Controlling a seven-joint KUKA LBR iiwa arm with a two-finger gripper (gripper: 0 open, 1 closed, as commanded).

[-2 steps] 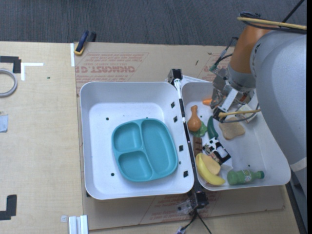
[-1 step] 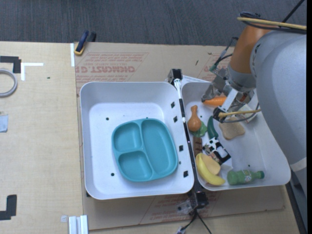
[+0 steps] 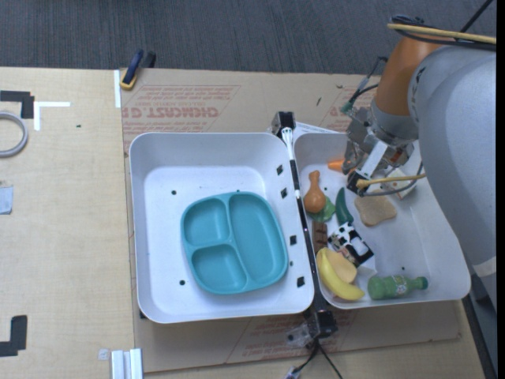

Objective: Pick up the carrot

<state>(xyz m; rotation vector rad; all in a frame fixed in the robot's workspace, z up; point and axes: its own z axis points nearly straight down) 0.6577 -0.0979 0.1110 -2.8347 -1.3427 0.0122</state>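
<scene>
Plate (image 3: 234,242) is coloured teal; left bin (image 3: 158,158) and right bin (image 3: 430,239) white; carrot (image 3: 337,165) orange; banana (image 3: 339,275) yellow; bottle (image 3: 397,286) green; toy (image 3: 349,242) is patched black-and-white.

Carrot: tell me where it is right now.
In the camera view, the carrot lies in the right-hand bin, towards its far left corner, just beyond the dark green vegetable.

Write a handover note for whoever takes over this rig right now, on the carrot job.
Gripper: low over the far end of the right bin. Whether it holds anything cannot be seen.
Carrot: an orange tip shows just beside the gripper, toward the bin divider, near the far wall.
Done: the arm is at the carrot; no lift visible.
Left: secure the carrot and raise it clear of the bin.
</scene>
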